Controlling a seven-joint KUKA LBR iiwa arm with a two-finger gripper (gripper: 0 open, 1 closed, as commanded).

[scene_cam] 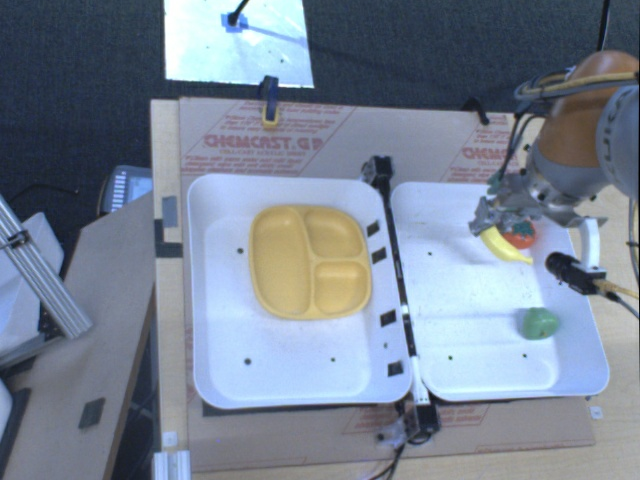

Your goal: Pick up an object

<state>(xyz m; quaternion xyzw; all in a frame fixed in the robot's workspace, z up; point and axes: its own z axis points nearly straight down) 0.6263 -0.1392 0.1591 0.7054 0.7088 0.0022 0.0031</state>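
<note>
Nearest the camera, in the right bin point(440, 373), a small green lump point(540, 323) lies toward the near right corner, well apart from anything else. Farther back in that same bin, a yellow banana point(506, 248) lies on the floor of the bin with a small red-orange piece point(521, 236) just behind it, touching or nearly so. The gripper point(494, 218) hovers right over the banana's far end; whether it is spread or pressed together cannot be told from here. Left of the right bin, the left bin point(215, 368) holds a yellow divided plate point(308, 261). Nothing looks lifted: the banana seems to rest on the bin floor, so the grasp and the raise both appear left to do.
</note>
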